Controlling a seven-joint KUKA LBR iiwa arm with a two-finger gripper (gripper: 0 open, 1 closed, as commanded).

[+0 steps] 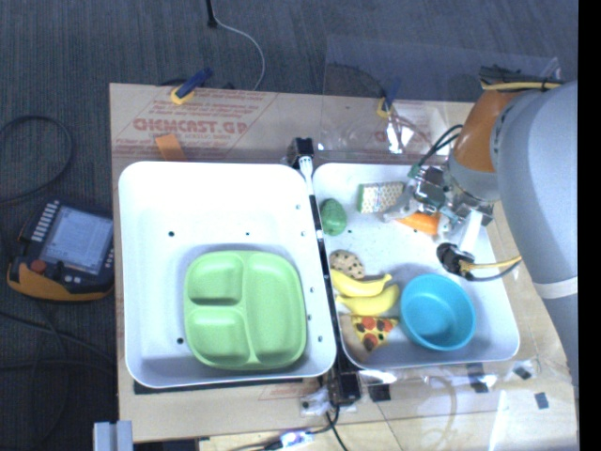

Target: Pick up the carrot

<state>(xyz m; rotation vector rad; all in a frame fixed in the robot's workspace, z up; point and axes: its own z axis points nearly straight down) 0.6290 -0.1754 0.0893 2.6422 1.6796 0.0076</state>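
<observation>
The robot's gripper (434, 207) is reaching down into the right bin (502, 341), hovering directly over the carrot (419, 221), and whether it is spread or closed cannot be told from this angle. The carrot is lying in the upper part of that bin, showing as a small orange wedge poking out from under the gripper; most of its length is being covered by the tool.

Taking the carrot as the landmark: a speckled green block (380, 197) is sitting just beside it on the left, and a green ball (332, 215) is lying further left against the bin wall. A blue bowl (437, 312) is sitting below it, with a banana (365, 292), a cookie (346, 263) and a pizza slice (368, 331) lying below and to the left. Far left, the other bin is holding a green divided plate (246, 310).

The carrot is probably a light, stiff, smooth toy, likely to slip, so gripping across its thicker middle looks safest. Its tapering end and exact direction are being hidden.
</observation>
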